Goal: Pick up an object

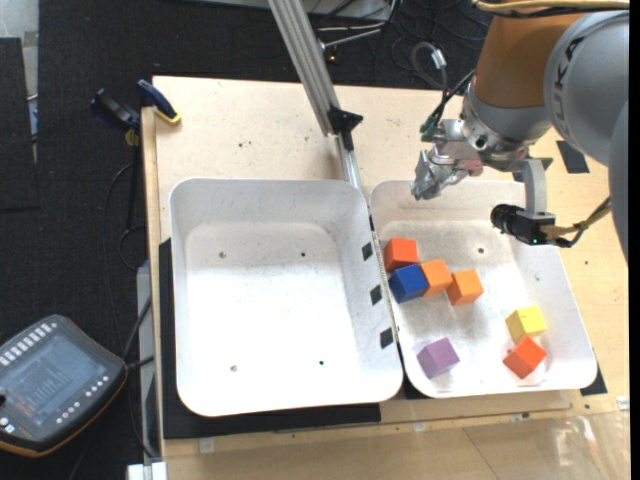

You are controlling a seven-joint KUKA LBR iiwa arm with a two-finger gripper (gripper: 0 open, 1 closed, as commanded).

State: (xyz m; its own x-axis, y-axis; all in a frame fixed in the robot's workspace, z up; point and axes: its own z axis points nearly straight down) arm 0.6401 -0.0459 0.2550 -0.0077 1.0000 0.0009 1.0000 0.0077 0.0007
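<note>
— Arm: grey, entering from the right of the view, with orange band [522, 53] above the wrist, bent down and to the left.

— And the wrist?

— Metallic, tilted, pointing downward and leftward from beneath the orange band.

— Gripper?

— Gripper [428, 186] at the lowest point of the arm, angled down, tips close together as far as the slanted view allows; spacing too small to judge.

— Anything between the tips?

— Nothing visible there.

— Attachments?

— Small black unit [518, 222] on a bracket, hanging just right of and below the wrist.
</note>
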